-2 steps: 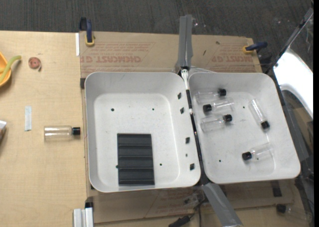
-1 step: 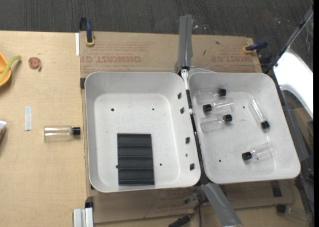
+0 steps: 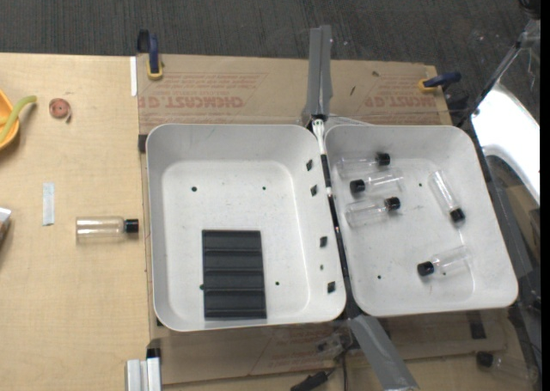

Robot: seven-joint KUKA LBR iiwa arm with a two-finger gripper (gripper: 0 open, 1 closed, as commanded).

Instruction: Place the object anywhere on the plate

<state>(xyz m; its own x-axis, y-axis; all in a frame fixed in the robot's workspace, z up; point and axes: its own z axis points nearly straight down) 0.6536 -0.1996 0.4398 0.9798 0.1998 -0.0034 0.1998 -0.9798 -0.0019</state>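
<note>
A black ribbed plate [image 3: 233,275] lies flat on the floor of the left bin [image 3: 157,200], near its front edge. In the right bin [image 3: 483,200] several clear vials with black caps lie on their sides: three bunched at the back left around one vial [image 3: 375,184], one tilted vial [image 3: 446,195] toward the right wall, and one vial [image 3: 443,265] near the front.
Another clear vial [image 3: 105,227] lies on the wooden bench left of the bins. An orange object [image 3: 7,119] and a small red disc [image 3: 58,108] sit at the far left. Clamps [image 3: 149,51] hold cardboard under the bins. A grey divider bar [image 3: 319,71] rises between them.
</note>
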